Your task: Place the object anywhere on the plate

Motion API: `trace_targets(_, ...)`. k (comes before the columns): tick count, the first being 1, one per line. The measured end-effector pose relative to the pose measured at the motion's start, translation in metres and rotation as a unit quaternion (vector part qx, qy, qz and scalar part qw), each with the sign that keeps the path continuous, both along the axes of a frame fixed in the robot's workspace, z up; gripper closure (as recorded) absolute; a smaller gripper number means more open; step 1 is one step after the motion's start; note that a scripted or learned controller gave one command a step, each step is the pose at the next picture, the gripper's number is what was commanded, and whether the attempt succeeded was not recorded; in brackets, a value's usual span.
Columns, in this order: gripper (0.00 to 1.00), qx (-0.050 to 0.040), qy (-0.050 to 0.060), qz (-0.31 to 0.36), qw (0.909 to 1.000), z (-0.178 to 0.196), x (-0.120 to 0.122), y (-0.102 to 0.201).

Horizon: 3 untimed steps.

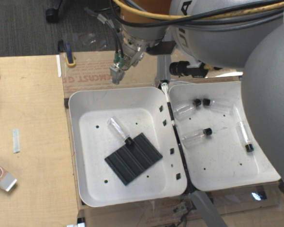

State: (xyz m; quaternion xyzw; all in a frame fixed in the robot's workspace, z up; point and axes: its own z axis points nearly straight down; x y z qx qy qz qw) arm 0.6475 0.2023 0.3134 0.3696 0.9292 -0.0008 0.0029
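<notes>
A black ribbed plate (133,158) lies at a slant in the middle of the left bin (85,139). A clear tube with a black cap (119,129) lies in that bin, its capped end resting on the plate's upper corner and its body on the bin floor. My gripper (117,74) hangs beyond the left bin's back rim, over the cardboard, well apart from the tube and the plate. Nothing shows in its grasp.
The right bin (262,170) holds several clear capped tubes, among them one (197,136) near its middle and one (244,135) by its right wall. The arm's grey body covers the top right. Small items lie on the wooden bench at left.
</notes>
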Motion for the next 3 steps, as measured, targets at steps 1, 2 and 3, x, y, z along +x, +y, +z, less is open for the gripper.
trace_targets(1,0.00,0.0000,0.000,0.000,1.0000,0.000,0.000,0.000)
trace_targets(2,0.00,0.0009,0.002,0.287,0.9579,-0.045,-0.010,0.006)
trace_targets(3,1.00,0.0012,0.001,0.285,0.9586,-0.035,-0.009,0.005)
